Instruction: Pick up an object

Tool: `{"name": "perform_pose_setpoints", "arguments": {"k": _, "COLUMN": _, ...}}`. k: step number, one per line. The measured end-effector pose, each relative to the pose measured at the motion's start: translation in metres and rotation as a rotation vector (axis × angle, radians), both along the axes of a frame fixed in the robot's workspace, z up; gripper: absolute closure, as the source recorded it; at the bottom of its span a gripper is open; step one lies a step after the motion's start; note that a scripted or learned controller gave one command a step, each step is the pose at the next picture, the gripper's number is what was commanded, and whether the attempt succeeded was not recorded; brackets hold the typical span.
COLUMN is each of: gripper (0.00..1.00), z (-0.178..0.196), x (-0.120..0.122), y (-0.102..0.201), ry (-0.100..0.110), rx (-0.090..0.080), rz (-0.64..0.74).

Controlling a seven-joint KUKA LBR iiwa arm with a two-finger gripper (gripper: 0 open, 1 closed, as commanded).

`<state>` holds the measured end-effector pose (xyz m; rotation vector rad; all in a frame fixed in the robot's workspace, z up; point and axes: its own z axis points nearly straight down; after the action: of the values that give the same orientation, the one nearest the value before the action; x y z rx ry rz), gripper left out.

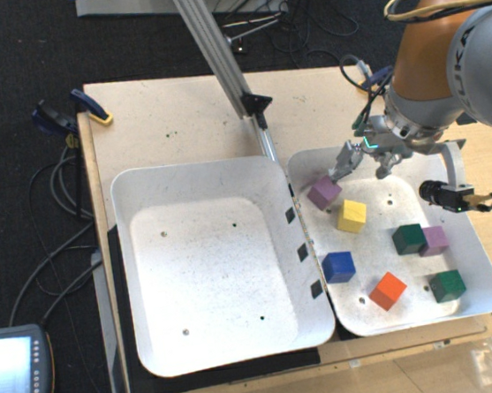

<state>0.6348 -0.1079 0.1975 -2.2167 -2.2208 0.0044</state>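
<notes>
The tan wooden surface (182, 110) sat on a dark floor with cables. The right white plastic bin (477, 269) held seven small blocks. The end effector (368, 160) hung at its 12 o'clock, fingers apart, holding nothing. A purple cube (323, 193) lay just beside one fingertip.

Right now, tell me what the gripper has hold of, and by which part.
Nothing. The gripper hangs open above the right bin, with no block between its fingers. The nearest purple block lies apart, to its lower left.
</notes>
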Motion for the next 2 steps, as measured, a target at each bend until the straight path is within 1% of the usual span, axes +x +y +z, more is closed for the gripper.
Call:
{"name": "perform_pose_setpoints", "arguments": {"k": 1, "gripper": 0.0, "z": 0.003, "x": 0.001, "y": 0.0, "ry": -0.004, "rx": -0.001, "rz": 0.0}}
{"name": "perform_pose_setpoints", "arguments": {"k": 2, "gripper": 0.0, "z": -0.06, "x": 0.004, "y": 0.005, "ry": 0.001, "rx": 0.0, "rz": 0.002}}
